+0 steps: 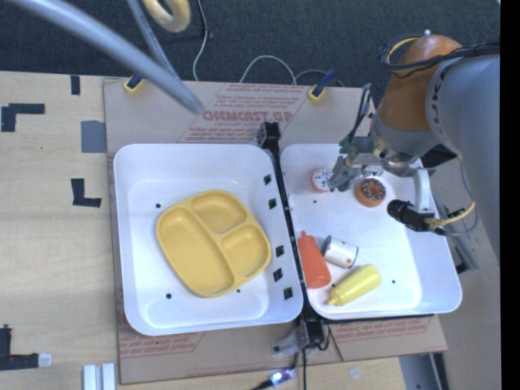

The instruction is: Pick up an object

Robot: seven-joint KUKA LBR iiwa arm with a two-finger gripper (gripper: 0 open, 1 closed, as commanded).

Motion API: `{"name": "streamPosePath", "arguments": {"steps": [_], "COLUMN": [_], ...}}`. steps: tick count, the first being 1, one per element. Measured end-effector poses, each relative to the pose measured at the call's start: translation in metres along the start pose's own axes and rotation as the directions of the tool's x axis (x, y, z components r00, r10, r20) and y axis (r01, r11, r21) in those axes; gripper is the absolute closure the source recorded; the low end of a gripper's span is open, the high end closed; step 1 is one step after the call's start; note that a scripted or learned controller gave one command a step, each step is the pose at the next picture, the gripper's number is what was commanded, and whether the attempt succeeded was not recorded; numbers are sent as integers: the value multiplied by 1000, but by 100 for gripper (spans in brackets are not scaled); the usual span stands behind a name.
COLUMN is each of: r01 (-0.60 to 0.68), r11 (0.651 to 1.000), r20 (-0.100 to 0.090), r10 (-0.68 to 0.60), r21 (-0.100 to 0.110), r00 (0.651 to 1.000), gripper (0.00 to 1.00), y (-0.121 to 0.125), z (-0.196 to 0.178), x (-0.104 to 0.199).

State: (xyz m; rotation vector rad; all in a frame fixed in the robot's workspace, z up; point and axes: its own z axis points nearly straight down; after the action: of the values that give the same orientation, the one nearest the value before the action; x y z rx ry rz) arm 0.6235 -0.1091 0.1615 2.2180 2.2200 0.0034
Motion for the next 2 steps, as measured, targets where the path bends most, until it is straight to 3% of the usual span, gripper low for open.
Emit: {"name": "streamPosePath", "arguments": {"steps": [1,2], "r01": [2,0], "r11": [1000,1000], "r20": [-1,-1], "r10": [-2,0], "r21": [-1,2], "r00": [1000,1000], "gripper": [100,100], "y": [3,3], "z": [-59,-86], "x": [9,10]}}
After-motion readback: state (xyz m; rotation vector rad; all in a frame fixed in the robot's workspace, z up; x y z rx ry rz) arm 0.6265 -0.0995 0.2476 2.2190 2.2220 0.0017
